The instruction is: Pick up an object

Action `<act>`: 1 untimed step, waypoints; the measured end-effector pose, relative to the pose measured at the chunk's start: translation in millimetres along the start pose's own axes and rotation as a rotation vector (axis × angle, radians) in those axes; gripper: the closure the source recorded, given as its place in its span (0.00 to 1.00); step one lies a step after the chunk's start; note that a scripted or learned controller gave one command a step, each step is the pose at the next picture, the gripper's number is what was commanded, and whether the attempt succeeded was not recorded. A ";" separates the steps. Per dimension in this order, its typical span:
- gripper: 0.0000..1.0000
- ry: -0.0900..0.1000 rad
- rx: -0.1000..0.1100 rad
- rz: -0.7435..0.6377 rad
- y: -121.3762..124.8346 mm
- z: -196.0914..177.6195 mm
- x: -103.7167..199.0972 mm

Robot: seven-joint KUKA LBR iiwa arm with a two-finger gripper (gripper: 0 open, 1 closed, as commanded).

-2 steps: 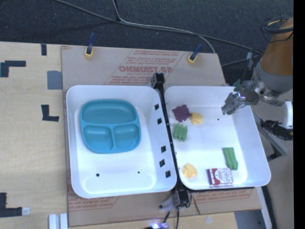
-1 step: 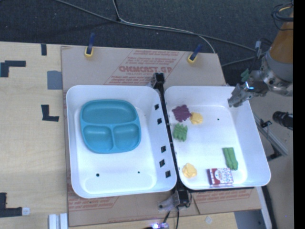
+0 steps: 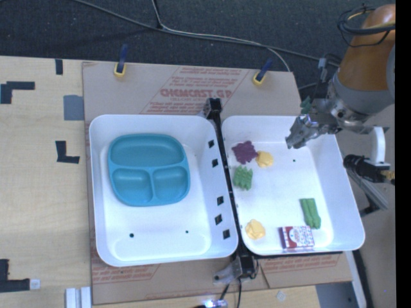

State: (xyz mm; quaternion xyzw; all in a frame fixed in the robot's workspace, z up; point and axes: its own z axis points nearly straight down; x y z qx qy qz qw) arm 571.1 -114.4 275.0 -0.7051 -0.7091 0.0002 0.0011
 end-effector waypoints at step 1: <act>1.00 0.000 0.002 0.000 -4.4 19.6 53.9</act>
